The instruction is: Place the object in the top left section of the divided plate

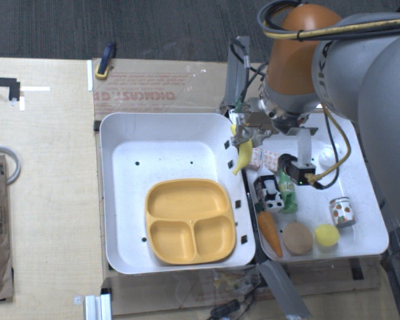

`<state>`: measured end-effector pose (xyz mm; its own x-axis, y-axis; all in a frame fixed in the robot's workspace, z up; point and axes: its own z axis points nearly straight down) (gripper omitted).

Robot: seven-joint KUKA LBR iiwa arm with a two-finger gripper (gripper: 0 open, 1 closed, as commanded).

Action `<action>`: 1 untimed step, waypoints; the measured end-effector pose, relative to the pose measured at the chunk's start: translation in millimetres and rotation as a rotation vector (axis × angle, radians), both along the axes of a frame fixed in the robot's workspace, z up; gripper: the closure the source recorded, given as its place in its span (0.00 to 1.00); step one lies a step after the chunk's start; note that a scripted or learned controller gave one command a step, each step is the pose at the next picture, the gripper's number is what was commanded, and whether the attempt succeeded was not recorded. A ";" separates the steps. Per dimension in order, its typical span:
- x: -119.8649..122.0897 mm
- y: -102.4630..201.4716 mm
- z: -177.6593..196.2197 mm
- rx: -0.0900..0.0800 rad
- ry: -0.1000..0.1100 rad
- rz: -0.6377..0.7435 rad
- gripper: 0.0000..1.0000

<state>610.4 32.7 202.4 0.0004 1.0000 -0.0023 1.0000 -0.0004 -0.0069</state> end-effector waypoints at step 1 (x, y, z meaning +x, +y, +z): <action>-2.9 -13.6 56.5 -0.002 -0.002 -0.177 1.00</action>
<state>607.6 19.1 259.0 0.1763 0.9843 -0.0038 0.9843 -0.1763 -0.0044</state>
